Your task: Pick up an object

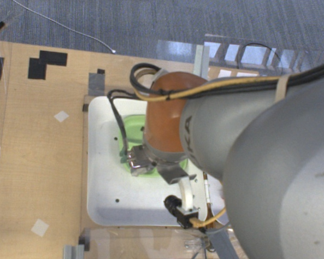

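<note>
Reaching down into the white bin (100, 199), the gripper (140, 162) sits low over a green object (130, 131), and the arm's own bulk hides its fingertips, so whether it is clenched or released cannot be told. The green object lies on the bin floor, partly under the wrist, showing toward the bin's far left side. A black cable (118, 123) loops across it. The orange band (166, 113) and grey arm (269, 160) cover the bin's right part.
</note>
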You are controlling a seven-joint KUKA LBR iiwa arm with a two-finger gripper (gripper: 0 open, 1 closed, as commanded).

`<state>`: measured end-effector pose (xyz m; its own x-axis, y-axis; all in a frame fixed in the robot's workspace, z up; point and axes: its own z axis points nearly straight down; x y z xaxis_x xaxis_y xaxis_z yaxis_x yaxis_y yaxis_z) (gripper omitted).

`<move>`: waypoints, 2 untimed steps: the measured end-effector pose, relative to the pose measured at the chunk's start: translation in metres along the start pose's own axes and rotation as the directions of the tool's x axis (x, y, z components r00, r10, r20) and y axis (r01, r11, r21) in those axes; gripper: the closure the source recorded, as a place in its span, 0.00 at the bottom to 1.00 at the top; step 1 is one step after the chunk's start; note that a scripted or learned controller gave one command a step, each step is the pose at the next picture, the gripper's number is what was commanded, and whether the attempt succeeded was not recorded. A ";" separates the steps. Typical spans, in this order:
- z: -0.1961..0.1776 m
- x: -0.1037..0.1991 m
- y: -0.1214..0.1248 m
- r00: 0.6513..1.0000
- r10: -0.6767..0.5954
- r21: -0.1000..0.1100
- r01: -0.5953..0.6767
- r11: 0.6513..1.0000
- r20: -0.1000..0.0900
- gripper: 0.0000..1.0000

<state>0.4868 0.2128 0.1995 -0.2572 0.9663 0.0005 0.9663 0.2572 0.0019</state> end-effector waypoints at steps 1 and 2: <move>-0.008 0.009 0.027 0.945 0.327 0.000 -0.327 0.945 0.001 1.00; 0.028 0.002 0.000 0.825 0.564 0.002 -0.564 0.825 0.003 1.00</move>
<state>0.4865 0.2146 0.1716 0.3331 0.9429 -0.0011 0.9429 -0.3331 -0.0012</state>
